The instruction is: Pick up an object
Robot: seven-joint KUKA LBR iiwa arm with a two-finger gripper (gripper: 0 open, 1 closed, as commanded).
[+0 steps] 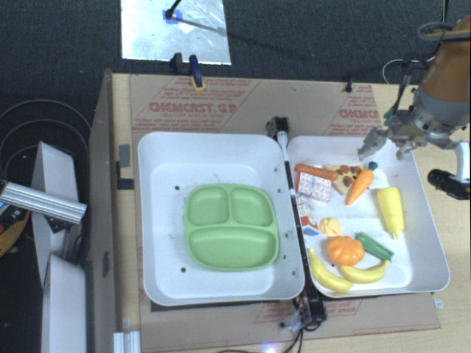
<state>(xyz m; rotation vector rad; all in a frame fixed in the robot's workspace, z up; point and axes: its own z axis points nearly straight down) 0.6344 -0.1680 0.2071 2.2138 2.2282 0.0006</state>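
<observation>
1. Over the far right corner of the right bin (434, 267), in the camera view, I see my gripper (385, 143) hanging above the bin's rim with nothing between its fingers; I read them as spread apart.
2. Just below the gripper lies the carrot (358, 186), tilted, touching a small pizza slice (343, 175) on its left.
3. Further left of the gripper sits a red hot dog (316, 173) above a printed carton (314, 189).
4. Below and slightly right, I see the corn cob (391, 209).
5. Well below: orange pumpkin (344, 250), green pepper (374, 245), two bananas (344, 275).
6. Far left, the left bin (158, 197) holds a green divided plate (231, 225).
</observation>
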